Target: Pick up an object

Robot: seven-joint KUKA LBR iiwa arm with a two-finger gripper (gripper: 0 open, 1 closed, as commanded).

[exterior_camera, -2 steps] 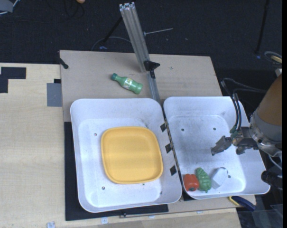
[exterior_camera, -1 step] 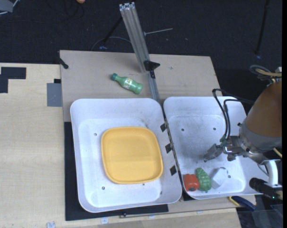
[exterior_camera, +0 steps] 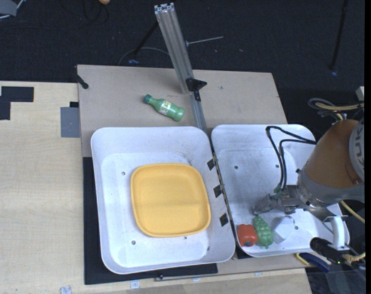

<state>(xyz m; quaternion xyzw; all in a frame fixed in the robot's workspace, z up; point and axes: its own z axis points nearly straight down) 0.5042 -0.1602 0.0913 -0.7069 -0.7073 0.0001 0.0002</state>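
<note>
While arm [exterior_camera: 332, 164] reaches, red object [exterior_camera: 247, 234] beside green object [exterior_camera: 263, 231]

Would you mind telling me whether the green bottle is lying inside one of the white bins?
No, the green bottle lies on its side on the bench, beyond the left bin with the yellow plate.

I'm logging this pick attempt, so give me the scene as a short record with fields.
left bin: holds a yellow plate
right bin: red item and green item touching, near front-left corner
outside bins: green bottle lying on the board behind the left bin
arm: over the right bin, reaching in from the right
gripper: just above the two items, nothing seen between its fingers
</note>
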